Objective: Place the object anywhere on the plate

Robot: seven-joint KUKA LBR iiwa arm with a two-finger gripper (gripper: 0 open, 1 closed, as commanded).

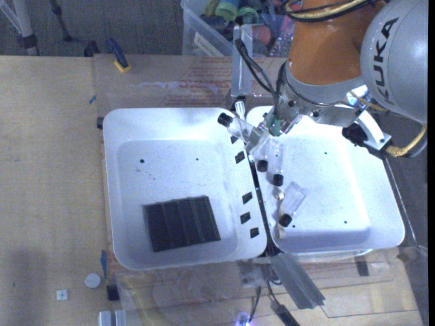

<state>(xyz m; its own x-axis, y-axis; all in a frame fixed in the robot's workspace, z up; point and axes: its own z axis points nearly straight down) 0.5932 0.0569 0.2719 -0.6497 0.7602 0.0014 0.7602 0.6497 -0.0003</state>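
The plate [182,223] is a black ribbed square lying flat in the front of the left bin [129,131]. Several small clear vials with black caps lie along the left side of the right bin [353,182]: one [230,122] up at the divide between the bins, two [269,165] close together below the wrist, and one [291,201] further forward. My gripper [266,133] hangs under the orange band at the right bin's back left corner, just above the vials by the divide. The arm hides its tip.
Small black tabs [246,197] line the ridge between the bins. A clear tub of coloured toys [234,9] stands behind the bins. The grey arm [397,39] covers the back right. Bare wooden bench [47,168] spreads to the left.
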